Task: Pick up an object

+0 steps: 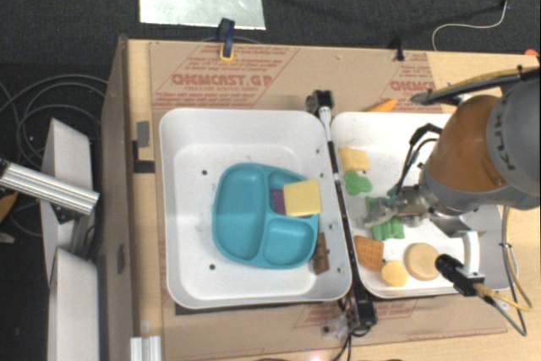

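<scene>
Several small things crowd around the claw (390,210), low in the right bin (397,121); I cannot tell how it stands. Green pieces (387,228) lie just beside it, another green piece (357,182) and a yellow block (354,159) further up, a tan disc (420,260) below. In such a crowd it may nudge a piece aside.

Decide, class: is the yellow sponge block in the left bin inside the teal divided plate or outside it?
Partly in. The yellow sponge block rests on the right rim of the teal divided plate, overlapping a compartment.
</scene>
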`<state>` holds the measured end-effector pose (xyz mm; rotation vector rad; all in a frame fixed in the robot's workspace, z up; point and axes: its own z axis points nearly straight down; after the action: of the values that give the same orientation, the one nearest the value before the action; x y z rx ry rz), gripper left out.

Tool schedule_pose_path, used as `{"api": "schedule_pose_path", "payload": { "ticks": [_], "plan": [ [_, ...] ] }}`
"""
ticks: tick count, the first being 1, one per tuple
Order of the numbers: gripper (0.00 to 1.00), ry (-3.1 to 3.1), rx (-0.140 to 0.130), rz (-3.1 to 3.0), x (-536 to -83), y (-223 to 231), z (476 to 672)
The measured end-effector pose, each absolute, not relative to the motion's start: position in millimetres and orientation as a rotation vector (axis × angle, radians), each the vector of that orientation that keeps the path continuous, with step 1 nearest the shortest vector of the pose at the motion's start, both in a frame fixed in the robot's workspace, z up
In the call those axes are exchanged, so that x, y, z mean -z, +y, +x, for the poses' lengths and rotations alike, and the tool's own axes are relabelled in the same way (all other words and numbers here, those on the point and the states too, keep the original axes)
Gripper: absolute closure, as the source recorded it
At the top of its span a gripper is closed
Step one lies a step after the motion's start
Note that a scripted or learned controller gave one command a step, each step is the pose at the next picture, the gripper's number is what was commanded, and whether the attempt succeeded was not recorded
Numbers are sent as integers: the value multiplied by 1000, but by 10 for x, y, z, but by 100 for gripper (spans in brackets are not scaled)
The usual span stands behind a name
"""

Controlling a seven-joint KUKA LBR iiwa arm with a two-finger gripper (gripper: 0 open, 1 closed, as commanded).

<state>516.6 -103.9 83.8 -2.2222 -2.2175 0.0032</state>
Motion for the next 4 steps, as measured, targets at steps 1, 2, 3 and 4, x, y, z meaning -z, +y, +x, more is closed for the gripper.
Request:
{"api": "schedule_pose_path", "payload": {
  "ticks": [1, 2, 3, 4],
  "plan": [
    [0, -2216, -3, -2225, -841, -1485, 4848],
    [0, -2235, 7, -2217, -853, -1330, 5538],
    [0, -2223, -1, -2219, -839, -1368, 5404],
    [100, -2226, 3, -2219, -948, -1365, 5418]
  ]
}}
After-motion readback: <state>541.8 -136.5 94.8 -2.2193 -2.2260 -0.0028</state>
